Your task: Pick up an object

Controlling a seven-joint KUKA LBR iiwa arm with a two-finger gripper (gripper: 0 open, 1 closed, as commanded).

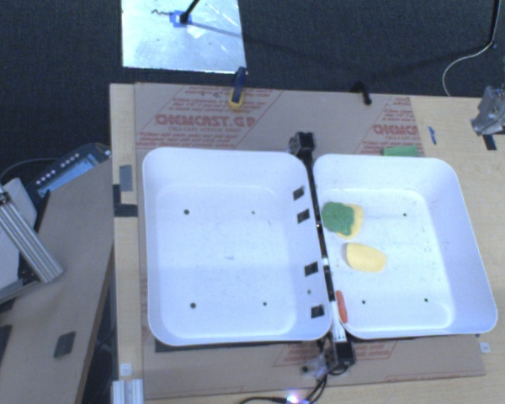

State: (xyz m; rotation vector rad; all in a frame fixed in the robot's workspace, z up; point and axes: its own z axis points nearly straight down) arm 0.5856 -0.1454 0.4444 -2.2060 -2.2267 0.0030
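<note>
The right bin [421, 310] holds three small things near its left wall. A bumpy green object [337, 217] lies partly over a pale yellow piece [356, 219]. Just below them sits a yellow oval object [365, 257]. A thin orange-red object [342, 306] lies against the bin's left wall near the front corner. A flat green item [401, 151] rests on the bench just beyond the right bin's far rim.
The left bin [227, 251] sits beside the right one, joined by black clips [304, 216] along the shared rim. A shiny metal plate [183, 22] lies at the back. A grey metal fitting [495, 112] stands at the right edge, a keypad device [67, 168] at left.
</note>
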